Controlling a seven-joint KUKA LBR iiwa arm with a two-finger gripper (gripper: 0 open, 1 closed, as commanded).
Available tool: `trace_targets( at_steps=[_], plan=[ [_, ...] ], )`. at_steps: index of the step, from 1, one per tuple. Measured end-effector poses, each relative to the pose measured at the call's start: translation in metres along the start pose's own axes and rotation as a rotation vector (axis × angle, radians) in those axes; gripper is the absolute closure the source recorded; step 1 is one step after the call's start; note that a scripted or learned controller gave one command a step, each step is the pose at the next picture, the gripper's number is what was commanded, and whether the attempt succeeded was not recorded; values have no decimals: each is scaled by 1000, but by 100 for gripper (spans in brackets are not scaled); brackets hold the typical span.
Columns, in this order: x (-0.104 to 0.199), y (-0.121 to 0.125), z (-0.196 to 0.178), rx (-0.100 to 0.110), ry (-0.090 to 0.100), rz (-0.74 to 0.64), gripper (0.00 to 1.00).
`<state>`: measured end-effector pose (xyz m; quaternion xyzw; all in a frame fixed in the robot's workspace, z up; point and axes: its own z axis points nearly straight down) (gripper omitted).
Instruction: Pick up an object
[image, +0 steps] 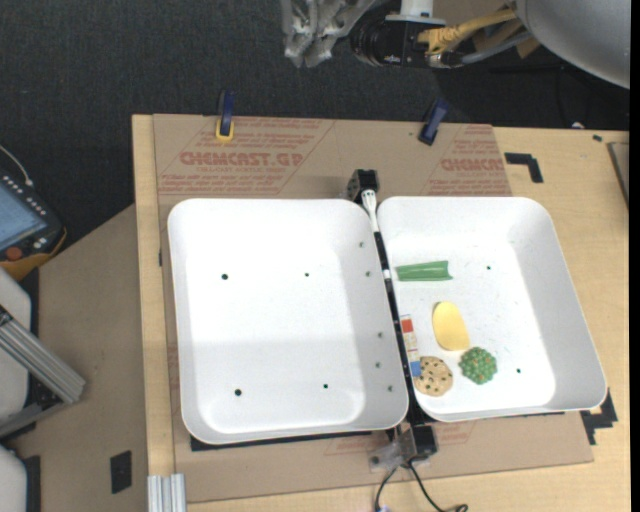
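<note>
While the arm's jaws (318, 35) hang blurred at the top edge, beyond the worktop (150, 300), whether wide or narrow cannot be told, well apart from right bin (560, 300) holding green strip (423, 271), yellow piece (450, 326), cookie (434, 375), green ball (478, 365), left bin (270, 310) beside it.

Bright, even overhead light, sharp focus on the bench.
The gripper (318, 32) at top is motion-blurred; the left bin (280, 315) shows a soft shadow band.

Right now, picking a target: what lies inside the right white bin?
Inside the right white bin: a flat green strip, a yellow oval piece, a round brown cookie, a bumpy green ball. Nothing is stacked; their undersides are hidden.
</note>
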<state>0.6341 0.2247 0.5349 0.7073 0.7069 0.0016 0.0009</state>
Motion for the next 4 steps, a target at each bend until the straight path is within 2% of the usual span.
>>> trace_targets(
  at_steps=[1, 3, 4],
  plan=[
    [0, 4, 0, 0, 0, -1, 100],
    [0, 33, 0, 0, 0, 0, 100],
    [0, 32, 0, 0, 0, 0, 100]
  ],
)
